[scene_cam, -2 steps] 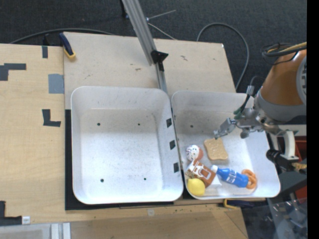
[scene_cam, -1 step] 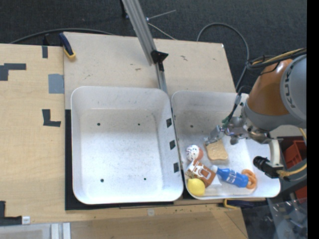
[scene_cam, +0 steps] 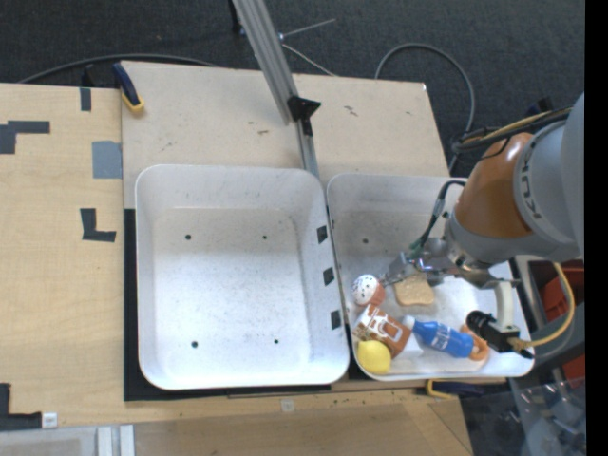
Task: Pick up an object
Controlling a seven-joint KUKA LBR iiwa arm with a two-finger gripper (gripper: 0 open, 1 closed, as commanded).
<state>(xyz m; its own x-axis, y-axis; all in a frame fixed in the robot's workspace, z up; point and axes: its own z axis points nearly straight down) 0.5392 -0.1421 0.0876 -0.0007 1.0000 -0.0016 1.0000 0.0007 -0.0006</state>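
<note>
End effector (scene_cam: 410, 266) hovers lower right, over the tan bread slice (scene_cam: 415, 294). Its state? Cannot tell. Bread looks light and squashy; pinch its edges.

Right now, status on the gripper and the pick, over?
Gripper low in right bin, over tan bread-like piece; nothing seen between fingers. Crowded: white ball, yellow lemon, blue bottle close by.

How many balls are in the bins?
2. A white ball with dots sits near the right bin's left wall. A yellow ball lies in that bin's front left corner. The arm might hide more.
</note>
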